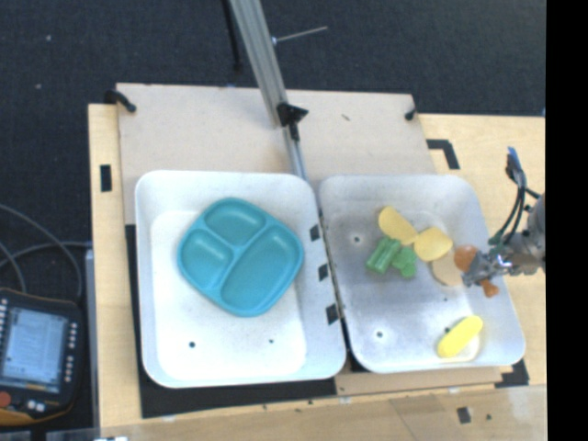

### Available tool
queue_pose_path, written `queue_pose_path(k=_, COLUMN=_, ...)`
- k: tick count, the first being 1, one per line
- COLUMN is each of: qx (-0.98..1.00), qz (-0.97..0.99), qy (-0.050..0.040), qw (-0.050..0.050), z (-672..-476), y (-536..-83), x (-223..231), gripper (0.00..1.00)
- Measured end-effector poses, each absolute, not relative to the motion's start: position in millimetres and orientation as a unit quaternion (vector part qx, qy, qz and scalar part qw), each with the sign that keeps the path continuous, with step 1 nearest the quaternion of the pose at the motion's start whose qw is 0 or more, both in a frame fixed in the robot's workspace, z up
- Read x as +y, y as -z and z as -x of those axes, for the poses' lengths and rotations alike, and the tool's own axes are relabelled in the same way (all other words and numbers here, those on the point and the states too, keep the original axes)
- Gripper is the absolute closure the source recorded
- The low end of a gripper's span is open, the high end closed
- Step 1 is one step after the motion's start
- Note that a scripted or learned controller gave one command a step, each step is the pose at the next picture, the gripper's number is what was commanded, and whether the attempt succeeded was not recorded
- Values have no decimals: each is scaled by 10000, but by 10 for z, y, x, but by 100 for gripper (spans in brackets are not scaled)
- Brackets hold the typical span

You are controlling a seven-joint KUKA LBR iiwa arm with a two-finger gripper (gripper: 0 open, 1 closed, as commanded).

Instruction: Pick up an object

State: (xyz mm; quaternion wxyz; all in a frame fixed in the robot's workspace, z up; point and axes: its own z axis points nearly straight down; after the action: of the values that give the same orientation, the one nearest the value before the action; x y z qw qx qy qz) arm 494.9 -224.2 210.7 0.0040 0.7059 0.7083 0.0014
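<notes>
The right bin (367, 209) holds several small items. Two yellow pieces (397, 223) (433, 243) lie near its middle, with a green piece (392, 257) just below them. Another yellow piece (459, 336) lies near the front right corner. A pale round piece (447, 272) sits close to the right wall. My gripper (480, 272) reaches in low over the right wall, right beside the pale round piece. Small orange-brown bits show at its tip, and I cannot tell whether they belong to it or to an object.
The left bin (165, 338) holds a blue divided plate (241, 255). A slanted metal rail (262, 53) runs from the top down to the gap between the bins. A screen device (32, 343) sits at the far left, off the bench.
</notes>
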Motion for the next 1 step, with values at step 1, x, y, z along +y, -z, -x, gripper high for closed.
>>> queue_pose_path(k=1, qx=7101, qz=-7041, qy=-19, qw=15, z=-5082, y=-2254, x=-1721, gripper=100)
